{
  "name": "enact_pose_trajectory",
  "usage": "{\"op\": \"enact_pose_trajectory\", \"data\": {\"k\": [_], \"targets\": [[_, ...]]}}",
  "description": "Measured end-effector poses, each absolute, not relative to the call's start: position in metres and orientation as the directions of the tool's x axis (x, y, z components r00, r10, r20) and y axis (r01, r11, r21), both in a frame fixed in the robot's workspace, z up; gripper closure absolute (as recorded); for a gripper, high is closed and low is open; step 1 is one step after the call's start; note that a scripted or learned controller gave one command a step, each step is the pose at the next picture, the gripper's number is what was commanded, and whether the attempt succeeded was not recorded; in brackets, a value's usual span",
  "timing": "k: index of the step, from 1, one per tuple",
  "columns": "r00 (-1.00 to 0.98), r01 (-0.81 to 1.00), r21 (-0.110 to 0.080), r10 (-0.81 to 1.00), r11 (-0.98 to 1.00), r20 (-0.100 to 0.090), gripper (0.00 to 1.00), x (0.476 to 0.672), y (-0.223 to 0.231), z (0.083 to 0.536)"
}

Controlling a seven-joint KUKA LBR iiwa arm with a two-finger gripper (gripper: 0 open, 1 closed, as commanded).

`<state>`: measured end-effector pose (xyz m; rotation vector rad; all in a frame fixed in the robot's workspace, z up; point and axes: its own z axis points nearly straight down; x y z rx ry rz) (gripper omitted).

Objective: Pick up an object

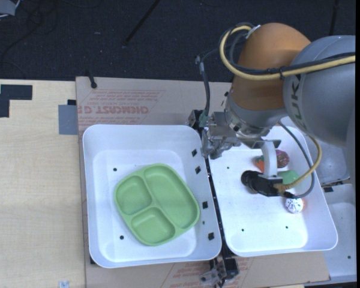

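Green and split into three compartments, the plate [156, 204] is lying flat in the left bin [102, 143], while the grey arm [324, 83] is leaning in from the right over the right bin [270, 239]. The gripper [215, 141] is hanging at that bin's far left corner, just beside the wall between the bins, and you cannot tell whether it is open or closed. Toward the right wall, a white speckled ball [294, 205], a small green piece [290, 176] and a reddish object [282, 158] are sitting near one another.

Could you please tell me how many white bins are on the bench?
2. The left bin holds a green divided plate; the right bin beside it, partly under the arm, holds a speckled white ball.
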<state>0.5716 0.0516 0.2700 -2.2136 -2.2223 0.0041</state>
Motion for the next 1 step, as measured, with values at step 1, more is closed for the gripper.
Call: {"op": "enact_pose_trajectory", "data": {"k": [1], "targets": [[-0.004,1.000,-0.006,1.000,0.004,0.001,1.00,0.5596,0.1028,0.2580]]}}
